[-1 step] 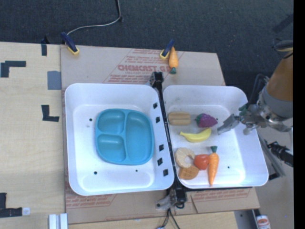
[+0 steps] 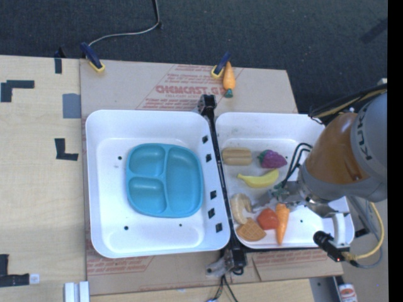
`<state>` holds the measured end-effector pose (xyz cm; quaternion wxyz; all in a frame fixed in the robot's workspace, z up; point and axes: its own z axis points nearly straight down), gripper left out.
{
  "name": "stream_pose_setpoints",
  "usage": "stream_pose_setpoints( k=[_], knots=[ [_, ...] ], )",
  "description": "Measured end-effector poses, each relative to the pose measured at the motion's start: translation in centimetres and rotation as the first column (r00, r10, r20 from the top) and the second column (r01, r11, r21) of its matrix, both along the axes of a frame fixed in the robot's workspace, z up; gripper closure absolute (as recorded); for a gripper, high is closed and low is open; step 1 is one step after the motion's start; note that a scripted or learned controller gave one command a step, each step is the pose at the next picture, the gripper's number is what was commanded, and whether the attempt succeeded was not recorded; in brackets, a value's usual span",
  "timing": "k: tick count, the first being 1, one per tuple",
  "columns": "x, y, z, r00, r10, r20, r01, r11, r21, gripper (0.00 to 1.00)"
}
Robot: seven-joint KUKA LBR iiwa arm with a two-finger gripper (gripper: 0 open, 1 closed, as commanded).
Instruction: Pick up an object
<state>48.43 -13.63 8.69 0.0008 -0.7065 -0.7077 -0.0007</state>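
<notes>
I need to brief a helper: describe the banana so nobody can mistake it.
Look in the right bin, among the toy food. The banana lies near the middle, below the grapes. It is the only yellow, curved piece there.

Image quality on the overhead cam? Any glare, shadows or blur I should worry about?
Camera view: lighting even and bright, the white bins near blown out with little surface detail; soft shadows along the left bin's inner walls and under the blue tray; toy foods like the banana and carrot slightly soft; gripper area murky beneath the arm.
</notes>
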Motion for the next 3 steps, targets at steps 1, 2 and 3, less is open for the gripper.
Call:
stream_pose_setpoints(
  k=[1, 2, 3],
  knots=[
    [0.1, -0.1, 1.0, 1.0, -0.002, 0.004, 0.002, 1.0, -0.004, 1.0],
    [0.0, 3.8, 17.3, 1.0, 0.0, 0.003, 0.0, 1.0, -0.003, 1.0],
    [3.0, 10.0, 16.8, 1.0, 0.0, -0.002, 0.0, 1.0, -0.001, 1.0]
  ],
)
